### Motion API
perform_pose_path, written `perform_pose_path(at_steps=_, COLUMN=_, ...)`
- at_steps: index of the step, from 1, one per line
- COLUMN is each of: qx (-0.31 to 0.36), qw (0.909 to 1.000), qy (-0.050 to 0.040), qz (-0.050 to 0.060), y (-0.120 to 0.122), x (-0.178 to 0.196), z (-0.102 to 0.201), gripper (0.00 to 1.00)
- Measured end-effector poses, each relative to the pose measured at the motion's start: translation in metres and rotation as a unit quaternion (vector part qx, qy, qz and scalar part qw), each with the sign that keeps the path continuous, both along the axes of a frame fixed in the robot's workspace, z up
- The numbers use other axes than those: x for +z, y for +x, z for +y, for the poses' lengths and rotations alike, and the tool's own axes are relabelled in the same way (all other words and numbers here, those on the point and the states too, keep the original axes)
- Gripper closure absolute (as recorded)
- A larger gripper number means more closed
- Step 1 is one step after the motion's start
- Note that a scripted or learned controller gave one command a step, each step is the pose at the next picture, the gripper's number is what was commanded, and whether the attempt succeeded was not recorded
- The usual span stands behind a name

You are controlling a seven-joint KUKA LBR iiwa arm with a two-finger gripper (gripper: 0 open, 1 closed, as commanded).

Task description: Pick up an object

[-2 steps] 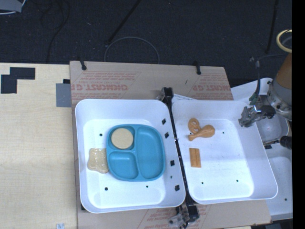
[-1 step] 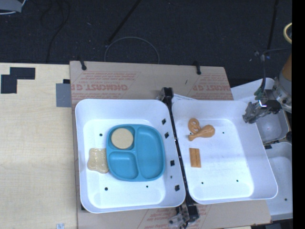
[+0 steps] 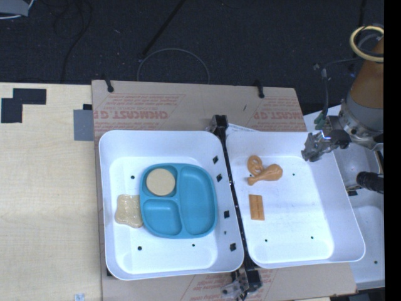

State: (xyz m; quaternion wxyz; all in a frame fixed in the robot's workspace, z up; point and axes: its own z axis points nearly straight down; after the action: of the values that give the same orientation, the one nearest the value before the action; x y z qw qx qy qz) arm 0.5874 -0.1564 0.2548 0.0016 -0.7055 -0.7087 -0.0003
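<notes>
— Though plainly in view, cannot tell whether the gripper [image 3: 315, 148] is spread or closed: too small and dark against the rim. Nothing seen held in it.

— Placed where?

— Over the upper right corner of the right bin [image 3: 351, 231], at the rim. Well apart from every loose piece. Above it, the grey wrist, then the orange band [image 3: 366, 83], reaching in from the right.

— And the pieces for picking?

— 2 in the right bin, both in its left half. First, a tan drumstick-shaped toy [image 3: 263, 171], lying flat near the upper left, thick end towards the divider. Then a small orange block [image 3: 256, 207] just below it, long side running up and down, not touching the toy.

— Left bin?

— Holds a blue plate [image 3: 188, 215] with 3 compartments, sitting near the middle of the left bin [image 3: 119, 256]. Round tan disc [image 3: 160, 182] in the plate's upper left compartment. Pale beige chunk [image 3: 128, 211] on the bin floor, touching the plate's left edge. Hard to say what the chunk is made of.

— Further out?

— Both bins side by side, joined by a black strip, resting on a cardboard sheet [image 3: 188, 105] with red print. Light wooden bench [image 3: 44, 199] to the left, with dark square marks near its top. Dark floor beyond, with a thin cable loop [image 3: 172, 61] lying behind the cardboard.
</notes>
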Motion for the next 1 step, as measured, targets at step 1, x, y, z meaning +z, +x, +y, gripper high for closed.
perform_pose_path(at_steps=1, qx=0.000, qw=1.0000, qy=-0.0004, qz=0.001, y=0.0073, x=-0.0111, z=0.0514, gripper=1.00)
